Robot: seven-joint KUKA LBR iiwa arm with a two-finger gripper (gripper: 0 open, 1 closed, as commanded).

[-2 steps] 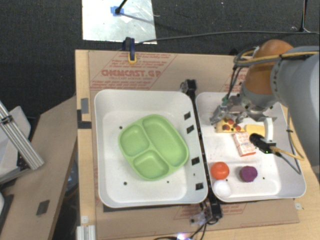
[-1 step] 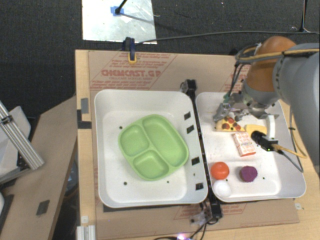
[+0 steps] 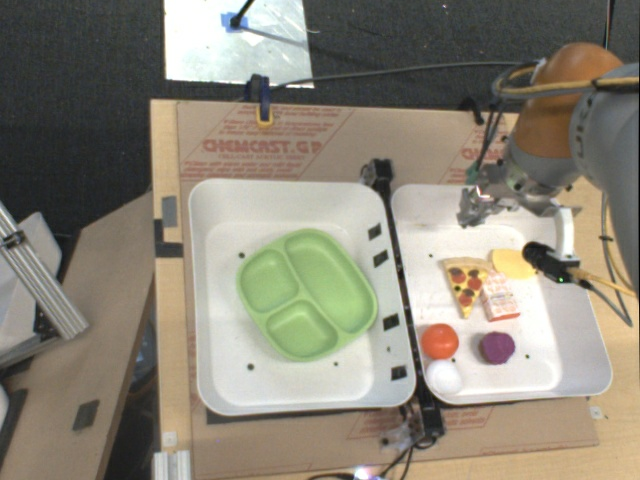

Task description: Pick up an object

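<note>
Since any item will do, the pizza slice point(image 3: 463, 285) makes a handy landmark in the right bin point(image 3: 580, 368), lying flat near its middle. Touching its right side is a small box point(image 3: 500, 297); above-right of it sits a yellow disc point(image 3: 512, 263); below it an orange ball point(image 3: 439, 341), a white ball point(image 3: 444, 375) and a purple ball point(image 3: 497, 347). All look like light, rigid plastic toys. My guess is the balls may roll or squirt from a pinch, so squeeze across the widest part; the box offers flat parallel sides.

Up beyond the slice, the gripper point(image 3: 476, 208) hangs over bare bin floor, holding nothing; whether it is apart or together I cannot tell.

Both bins look smooth and shallow. Left of the slice, a green tray point(image 3: 305, 293) lies in the left bin point(image 3: 215, 268), on a brown board point(image 3: 200, 138).
</note>
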